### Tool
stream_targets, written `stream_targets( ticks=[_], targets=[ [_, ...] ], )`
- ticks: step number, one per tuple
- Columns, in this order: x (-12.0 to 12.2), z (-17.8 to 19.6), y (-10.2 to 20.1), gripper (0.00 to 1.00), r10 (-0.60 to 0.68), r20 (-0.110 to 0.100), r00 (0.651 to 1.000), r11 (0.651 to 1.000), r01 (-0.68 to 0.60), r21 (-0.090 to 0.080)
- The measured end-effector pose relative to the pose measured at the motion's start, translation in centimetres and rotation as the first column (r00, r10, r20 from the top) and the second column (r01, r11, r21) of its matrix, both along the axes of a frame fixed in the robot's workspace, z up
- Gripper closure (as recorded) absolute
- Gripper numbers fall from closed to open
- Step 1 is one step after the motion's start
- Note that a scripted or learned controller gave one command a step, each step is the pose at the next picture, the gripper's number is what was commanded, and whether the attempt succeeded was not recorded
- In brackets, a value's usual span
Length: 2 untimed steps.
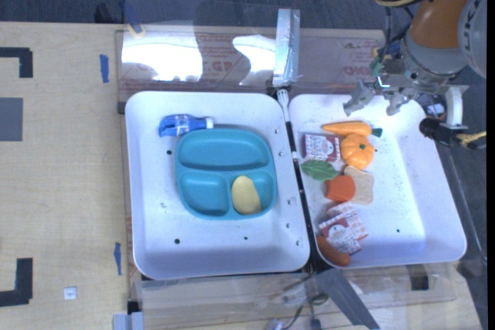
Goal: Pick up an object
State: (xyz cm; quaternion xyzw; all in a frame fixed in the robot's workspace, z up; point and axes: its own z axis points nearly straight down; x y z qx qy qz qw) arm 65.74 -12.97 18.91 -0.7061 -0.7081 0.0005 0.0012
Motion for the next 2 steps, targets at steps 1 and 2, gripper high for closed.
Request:
stream_targets(
  ticks=[1, 2],
  targets=[
    [-1.5, -8.8, -0.6, 0.00, 0.157, 0.016, 0.988, 0.988, -0.156, -0.006],
    [-1.3, -7.8, -0.5, 1.00, 0.157, 0.020, 0.987, 0.988, -0.157, -0.004]
  ],
)
